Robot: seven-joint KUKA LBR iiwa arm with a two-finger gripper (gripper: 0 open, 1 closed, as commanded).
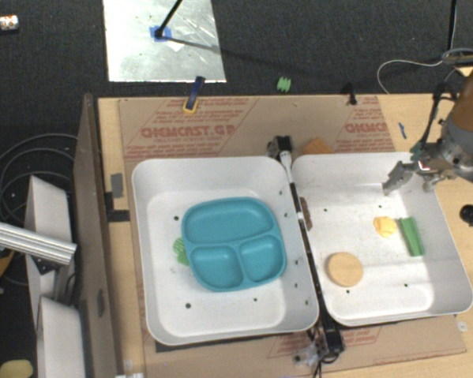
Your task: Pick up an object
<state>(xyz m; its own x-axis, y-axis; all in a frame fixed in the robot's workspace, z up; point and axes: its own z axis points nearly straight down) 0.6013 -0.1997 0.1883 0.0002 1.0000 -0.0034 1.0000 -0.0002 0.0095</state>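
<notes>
Up at the right bin's (443,288) far right edge, the gripper (414,175) hangs with its two fingers spread apart and nothing between them. Three small things lie in this bin, well below the gripper: a yellow piece (385,227), a green stick (411,236) just beside it (they nearly touch), and a round tan disc (345,269) closer to the front. In the left bin (167,306) sits a blue tray (232,242) with three sections, and a bit of something green (179,248) peeks out at its left side.
</notes>
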